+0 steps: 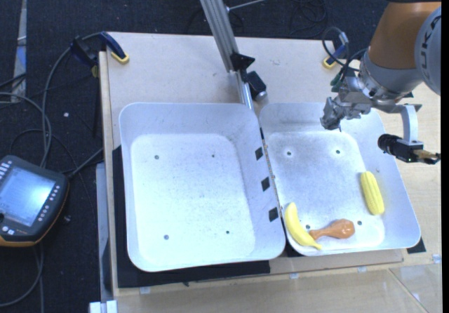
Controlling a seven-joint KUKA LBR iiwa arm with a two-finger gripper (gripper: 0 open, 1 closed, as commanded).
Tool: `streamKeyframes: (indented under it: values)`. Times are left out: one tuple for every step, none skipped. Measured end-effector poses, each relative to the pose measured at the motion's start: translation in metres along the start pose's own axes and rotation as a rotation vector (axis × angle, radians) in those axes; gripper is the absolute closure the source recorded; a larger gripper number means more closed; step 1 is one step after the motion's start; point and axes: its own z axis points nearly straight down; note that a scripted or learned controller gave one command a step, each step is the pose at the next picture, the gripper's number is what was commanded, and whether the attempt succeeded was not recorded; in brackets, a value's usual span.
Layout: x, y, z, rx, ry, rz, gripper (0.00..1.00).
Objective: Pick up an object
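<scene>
Three toy foods lie in the right bin (309, 157). A yellow corn cob (372, 192) rests near its right wall. A yellow banana (298, 227) lies at the front left corner, and an orange-brown drumstick (335, 230) sits right beside it. My gripper (332, 121) hangs above the bin's back right part, well away from all three items. Nothing shows between its fingers.
The left bin (186, 185) stands beside the right one, joined at a black-marked divider (266, 178). A slanted metal pole (221, 24) rises at the back centre. Yellow clamps (119, 57) sit on the bench's back corners. A teach pendant (24, 199) lies at far left.
</scene>
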Motion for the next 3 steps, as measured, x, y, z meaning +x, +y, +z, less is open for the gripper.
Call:
streamKeyframes:
  values:
    - [0.049, -0.029, -0.008, -0.001, 0.0, 0.0, 1.0]
    - [0.099, -0.049, -0.019, -0.001, 0.0, -0.001, 1.0]
    - [0.148, -0.071, -0.028, 0.0, 0.0, -0.001, 1.0]
